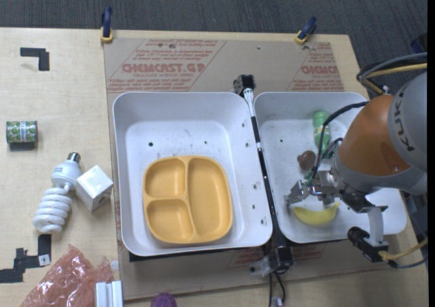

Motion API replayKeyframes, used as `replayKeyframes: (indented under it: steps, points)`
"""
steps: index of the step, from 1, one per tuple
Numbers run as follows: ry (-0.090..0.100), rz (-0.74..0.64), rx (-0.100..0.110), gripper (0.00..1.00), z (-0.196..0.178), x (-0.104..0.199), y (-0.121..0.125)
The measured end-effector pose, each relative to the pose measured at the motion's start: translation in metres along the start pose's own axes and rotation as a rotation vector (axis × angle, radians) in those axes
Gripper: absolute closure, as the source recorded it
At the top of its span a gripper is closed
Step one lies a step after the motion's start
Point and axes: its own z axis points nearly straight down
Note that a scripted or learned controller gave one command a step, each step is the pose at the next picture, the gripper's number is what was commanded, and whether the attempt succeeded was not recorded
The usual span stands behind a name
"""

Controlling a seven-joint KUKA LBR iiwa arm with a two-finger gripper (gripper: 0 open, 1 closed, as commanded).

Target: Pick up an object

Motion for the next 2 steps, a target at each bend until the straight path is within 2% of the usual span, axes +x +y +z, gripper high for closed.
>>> replayKeyframes:
  steps: [1, 2]
  points:
    - [-0.001, 0.001, -0.004, 1.00, -0.010, -0.001, 0.002]
    - [-0.001, -0.002, -0.001, 1.00, -0.100, 0.062, 0.033]
